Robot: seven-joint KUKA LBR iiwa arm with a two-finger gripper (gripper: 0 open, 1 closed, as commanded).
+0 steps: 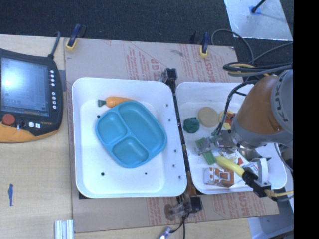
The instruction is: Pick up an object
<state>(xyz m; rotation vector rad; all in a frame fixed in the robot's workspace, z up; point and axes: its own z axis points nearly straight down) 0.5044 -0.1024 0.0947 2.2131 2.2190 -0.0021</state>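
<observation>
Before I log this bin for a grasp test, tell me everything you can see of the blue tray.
The blue tray is a light blue, plastic-looking divided plate with rounded corners and three compartments: one large, two smaller. It lies flat and right side up in the left bin, turned at a slant to the bin's walls, near the middle. Its compartments hold nothing. A toy carrot lies against its upper edge, partly tucked behind the rim. The gripper is over the other bin, away from it.
</observation>
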